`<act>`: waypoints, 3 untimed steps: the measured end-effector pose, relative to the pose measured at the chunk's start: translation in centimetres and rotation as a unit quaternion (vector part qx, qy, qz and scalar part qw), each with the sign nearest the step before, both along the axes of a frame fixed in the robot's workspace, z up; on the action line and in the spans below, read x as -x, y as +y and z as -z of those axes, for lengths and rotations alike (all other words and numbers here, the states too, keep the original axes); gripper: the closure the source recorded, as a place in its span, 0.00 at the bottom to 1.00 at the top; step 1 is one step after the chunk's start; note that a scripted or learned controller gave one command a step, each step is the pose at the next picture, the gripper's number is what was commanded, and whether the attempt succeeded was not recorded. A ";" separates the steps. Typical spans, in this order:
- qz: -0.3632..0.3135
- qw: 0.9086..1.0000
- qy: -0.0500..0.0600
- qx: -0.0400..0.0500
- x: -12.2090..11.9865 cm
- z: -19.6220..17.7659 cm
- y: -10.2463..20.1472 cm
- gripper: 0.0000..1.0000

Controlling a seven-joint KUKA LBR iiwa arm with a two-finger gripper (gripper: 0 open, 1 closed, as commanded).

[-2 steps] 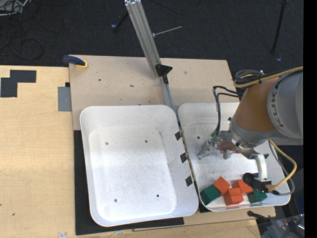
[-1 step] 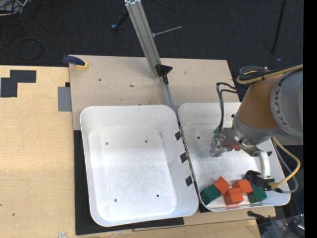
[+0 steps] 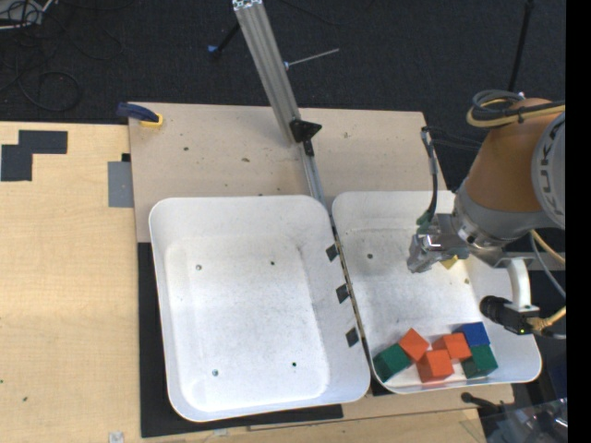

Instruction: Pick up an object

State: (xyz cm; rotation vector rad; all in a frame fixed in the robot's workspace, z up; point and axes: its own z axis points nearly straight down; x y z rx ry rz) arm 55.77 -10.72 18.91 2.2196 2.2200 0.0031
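Dark carpet around a plywood bench (image 3: 231, 146), two shallow white bins side by side, slanted aluminium bar (image 3: 272, 63) coming in from 12 o'clock

Right bin (image 3: 388, 210) holds everything: cluster of blocks packed at its 5 o'clock corner. Two green blocks (image 3: 392, 361), three orange blocks (image 3: 414, 344), one blue block (image 3: 475, 334), mostly touching each other. Left bin (image 3: 185, 238) bare

Gripper (image 3: 427, 252) over the right bin's middle, toward 3 o'clock, nothing visibly in it. Can't tell jaw state from this angle. Well apart from the cluster, which sits toward 6 o'clock from the tool

For a clean pick, probably:
- shift toward 6 o'clock before descending, not here over bare floor
- target an outlier, e.g. green block at the cluster's 9 o'clock edge; free sides there
- avoid the packed centre, jaws likely to land on neighbours
- watch the bin wall near 5 o'clock
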 end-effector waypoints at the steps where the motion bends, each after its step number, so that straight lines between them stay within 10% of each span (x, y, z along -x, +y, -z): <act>1: 0.000 1.000 0.000 0.000 -0.4 -4.5 0.6 1.00; 3: -0.002 1.000 0.002 -0.001 -1.3 -9.6 5.7 1.00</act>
